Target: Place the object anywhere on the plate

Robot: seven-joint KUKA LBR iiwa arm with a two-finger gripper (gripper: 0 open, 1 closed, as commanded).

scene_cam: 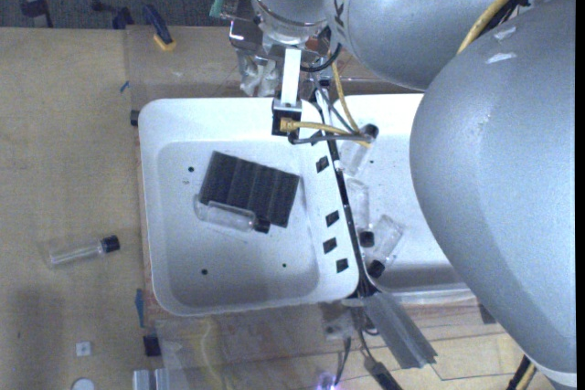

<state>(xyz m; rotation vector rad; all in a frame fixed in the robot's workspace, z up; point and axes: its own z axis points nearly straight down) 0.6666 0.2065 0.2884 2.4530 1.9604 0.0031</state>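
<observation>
A black ridged plate (pixel 251 185) lies tilted in the middle of the left white bin (pixel 164 288). A clear vial with a black cap (pixel 230 216) lies on its side against the plate's front edge, cap end to the right. I cannot tell whether it rests on the plate or just beside it. My gripper (pixel 260 78) hangs over the back rim of the left bin, behind the plate and well apart from the vial. Nothing shows in its grasp.
More clear vials (pixel 384 237) lie in the right bin, most of which the grey arm (pixel 457 59) covers. Another capped vial (pixel 82 249) lies on the wooden bench left of the bins. Small bits sit near the bench's front edge.
</observation>
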